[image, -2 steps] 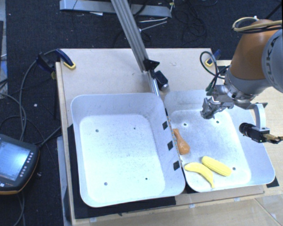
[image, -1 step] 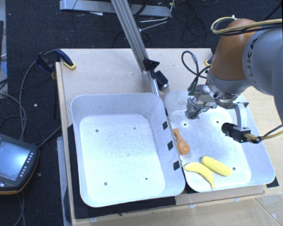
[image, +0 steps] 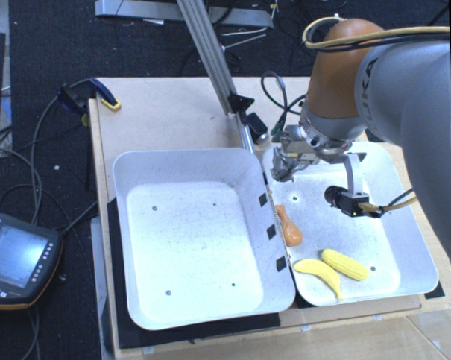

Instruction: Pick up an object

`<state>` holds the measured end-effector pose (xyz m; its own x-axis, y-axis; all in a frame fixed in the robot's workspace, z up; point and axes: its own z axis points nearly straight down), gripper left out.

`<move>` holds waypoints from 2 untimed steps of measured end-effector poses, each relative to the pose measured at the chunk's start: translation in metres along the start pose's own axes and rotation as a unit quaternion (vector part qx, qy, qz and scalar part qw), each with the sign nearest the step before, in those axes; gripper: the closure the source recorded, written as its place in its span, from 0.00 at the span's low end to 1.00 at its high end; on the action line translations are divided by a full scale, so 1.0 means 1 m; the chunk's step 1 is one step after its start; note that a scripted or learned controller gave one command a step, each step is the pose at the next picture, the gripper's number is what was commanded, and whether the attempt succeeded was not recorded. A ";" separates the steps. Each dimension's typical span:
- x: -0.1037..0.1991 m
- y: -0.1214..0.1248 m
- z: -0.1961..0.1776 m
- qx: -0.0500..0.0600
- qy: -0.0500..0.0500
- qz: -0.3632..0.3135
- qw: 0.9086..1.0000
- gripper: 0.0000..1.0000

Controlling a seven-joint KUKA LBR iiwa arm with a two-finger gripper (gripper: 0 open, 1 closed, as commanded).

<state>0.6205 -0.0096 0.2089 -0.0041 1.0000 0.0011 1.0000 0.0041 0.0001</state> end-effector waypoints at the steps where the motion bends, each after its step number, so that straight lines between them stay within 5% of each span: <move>1: 0.046 0.018 -0.002 0.000 0.000 0.000 1.000 1.00; 2: 0.104 0.020 -0.004 0.000 0.000 0.000 1.000 1.00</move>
